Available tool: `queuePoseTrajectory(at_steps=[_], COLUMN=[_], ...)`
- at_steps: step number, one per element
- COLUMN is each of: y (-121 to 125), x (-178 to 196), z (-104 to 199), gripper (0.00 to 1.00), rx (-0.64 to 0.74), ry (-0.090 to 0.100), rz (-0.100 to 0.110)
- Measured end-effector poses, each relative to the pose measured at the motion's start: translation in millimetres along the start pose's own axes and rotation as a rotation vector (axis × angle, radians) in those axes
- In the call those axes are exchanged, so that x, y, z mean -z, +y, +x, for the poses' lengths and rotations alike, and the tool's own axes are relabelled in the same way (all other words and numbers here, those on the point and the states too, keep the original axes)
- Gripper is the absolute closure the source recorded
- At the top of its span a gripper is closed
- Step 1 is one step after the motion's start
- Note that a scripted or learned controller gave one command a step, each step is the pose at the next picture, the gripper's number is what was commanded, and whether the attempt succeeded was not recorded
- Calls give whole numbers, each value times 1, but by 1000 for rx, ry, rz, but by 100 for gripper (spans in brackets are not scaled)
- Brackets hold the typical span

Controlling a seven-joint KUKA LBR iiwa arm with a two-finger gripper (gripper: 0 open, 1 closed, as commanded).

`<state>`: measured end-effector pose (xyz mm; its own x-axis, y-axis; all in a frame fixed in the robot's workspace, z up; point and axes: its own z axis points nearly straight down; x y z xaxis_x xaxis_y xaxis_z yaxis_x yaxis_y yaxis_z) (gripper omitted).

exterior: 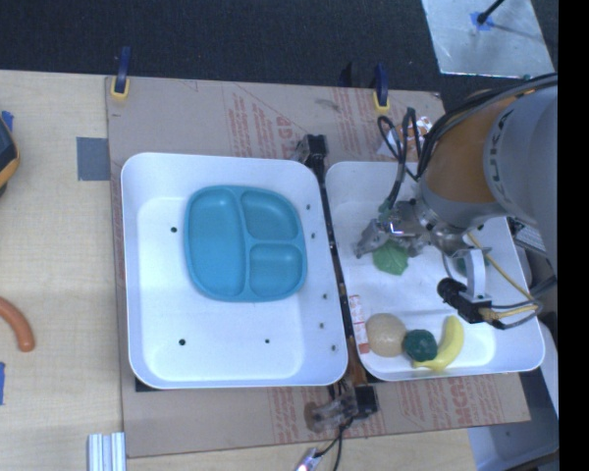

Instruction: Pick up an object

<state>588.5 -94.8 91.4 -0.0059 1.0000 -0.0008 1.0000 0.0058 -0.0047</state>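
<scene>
Gripper (391, 235) sits low in the right bin (346, 186), directly over a small green object (391, 259); can't tell its state from this angle, or whether it's touching. Green piece looks like light, rigid toy plastic, lumpy, likely slippery, so pinch across its middle. Beige ball (383, 334), dark green ball (420, 343) and banana (450, 342) lie along the near wall. Blue tray (245, 243) in the left bin (142, 263).

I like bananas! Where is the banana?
The banana lies in the right bin's near corner, beside the dark green ball.
</scene>
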Motion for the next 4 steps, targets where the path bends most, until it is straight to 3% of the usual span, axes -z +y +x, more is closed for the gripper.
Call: queuePoseTrajectory(at_steps=[1,2,3,4], y=[0,0,13,0], x=[10,10,1,0], z=[-1,-1,-18,0], gripper=[100,0,0,0], rx=[3,3,-1,0], ry=[-2,-2,-1,0], rz=[1,1,-3,0])
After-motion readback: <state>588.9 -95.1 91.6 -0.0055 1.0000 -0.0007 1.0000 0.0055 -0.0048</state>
